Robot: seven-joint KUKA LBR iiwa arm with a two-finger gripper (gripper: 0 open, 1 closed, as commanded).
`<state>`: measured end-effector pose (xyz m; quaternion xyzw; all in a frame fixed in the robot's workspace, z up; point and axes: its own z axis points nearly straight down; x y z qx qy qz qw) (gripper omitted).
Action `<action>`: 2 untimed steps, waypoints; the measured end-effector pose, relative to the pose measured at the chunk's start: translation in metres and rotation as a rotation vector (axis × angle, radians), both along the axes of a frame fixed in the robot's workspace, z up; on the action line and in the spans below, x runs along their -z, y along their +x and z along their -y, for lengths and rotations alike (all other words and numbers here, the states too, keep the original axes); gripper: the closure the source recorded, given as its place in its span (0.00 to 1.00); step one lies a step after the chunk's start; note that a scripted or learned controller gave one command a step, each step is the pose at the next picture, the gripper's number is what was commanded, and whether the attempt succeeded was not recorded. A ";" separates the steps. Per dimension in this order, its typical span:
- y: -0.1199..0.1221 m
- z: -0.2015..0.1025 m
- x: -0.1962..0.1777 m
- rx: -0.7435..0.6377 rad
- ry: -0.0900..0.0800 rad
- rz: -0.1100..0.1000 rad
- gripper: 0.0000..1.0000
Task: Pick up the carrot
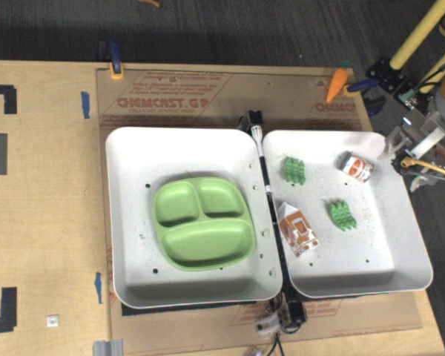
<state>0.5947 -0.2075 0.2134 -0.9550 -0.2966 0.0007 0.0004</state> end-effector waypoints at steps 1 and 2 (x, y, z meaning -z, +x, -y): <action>0.000 0.000 0.000 0.000 0.000 0.000 0.00; 0.000 0.000 0.000 0.000 0.000 0.000 0.00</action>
